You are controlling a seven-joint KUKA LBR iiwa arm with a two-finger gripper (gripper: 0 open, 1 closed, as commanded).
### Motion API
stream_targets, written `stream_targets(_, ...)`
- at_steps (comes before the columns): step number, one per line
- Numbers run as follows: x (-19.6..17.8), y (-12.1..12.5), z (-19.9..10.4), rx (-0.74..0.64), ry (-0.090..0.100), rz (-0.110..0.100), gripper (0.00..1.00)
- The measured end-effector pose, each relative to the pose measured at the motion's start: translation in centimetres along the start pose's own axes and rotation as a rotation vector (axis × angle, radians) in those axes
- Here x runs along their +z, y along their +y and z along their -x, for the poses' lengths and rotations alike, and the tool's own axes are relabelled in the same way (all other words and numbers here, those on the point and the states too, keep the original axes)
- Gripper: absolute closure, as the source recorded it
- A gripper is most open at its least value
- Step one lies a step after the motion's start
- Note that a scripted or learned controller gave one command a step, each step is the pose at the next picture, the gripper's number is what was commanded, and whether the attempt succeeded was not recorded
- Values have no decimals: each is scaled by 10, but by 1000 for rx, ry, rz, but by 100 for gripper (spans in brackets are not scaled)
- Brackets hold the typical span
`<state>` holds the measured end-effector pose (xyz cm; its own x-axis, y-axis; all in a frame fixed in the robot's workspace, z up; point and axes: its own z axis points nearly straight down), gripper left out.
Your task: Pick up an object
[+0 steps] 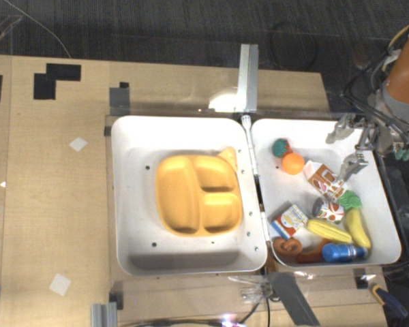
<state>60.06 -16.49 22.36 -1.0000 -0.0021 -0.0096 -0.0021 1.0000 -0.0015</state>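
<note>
Tool [351, 145] hangs over the right bin [390, 203], fingers spread apart and holding nothing. Just below-left sits a red-and-white carton [324, 179] (orange ball [293, 163] further left); bananas [358, 227] nearer the front.

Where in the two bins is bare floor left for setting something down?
Left bin: bare strips along its left wall and front wall, around the yellow tray. Right bin: bare at the back, beside the orange ball. Its front is crowded around the banana.
</note>
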Motion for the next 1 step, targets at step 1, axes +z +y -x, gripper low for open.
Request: stream_targets(1,71,0,20,205,3,1,0)
